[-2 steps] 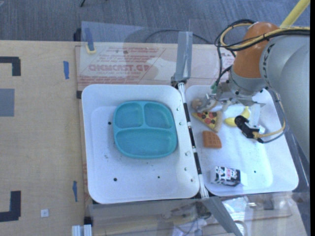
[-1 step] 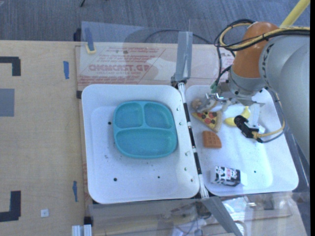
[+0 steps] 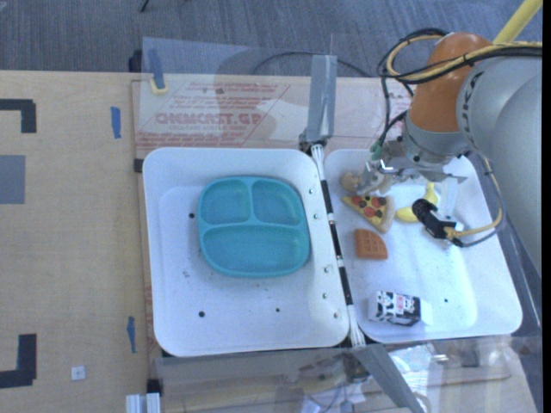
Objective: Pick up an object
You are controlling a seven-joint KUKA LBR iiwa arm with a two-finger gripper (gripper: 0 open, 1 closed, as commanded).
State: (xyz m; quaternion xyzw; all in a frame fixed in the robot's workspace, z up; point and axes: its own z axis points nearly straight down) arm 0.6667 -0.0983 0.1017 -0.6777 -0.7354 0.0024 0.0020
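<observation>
Left bin (image 3: 172,317): teal divided plate (image 3: 254,227), centred. Right bin (image 3: 482,308): pizza slice (image 3: 372,206), waffle piece (image 3: 371,245), banana (image 3: 406,214), black-and-white carton (image 3: 396,307) near front edge. Hand (image 3: 375,172): low over bin's rear left, above a tan toy (image 3: 351,181); finger state cannot be told.

**Two bins, what's sitting where**

The left white plastic bin (image 3: 172,317) has a teal divided plate (image 3: 254,226) in it, toward the back. The right white bin (image 3: 482,308) has a toy pizza slice (image 3: 370,206) at back left, an orange waffle piece (image 3: 371,245) just in front, and a black-and-white carton (image 3: 396,307) near the front edge.
</observation>
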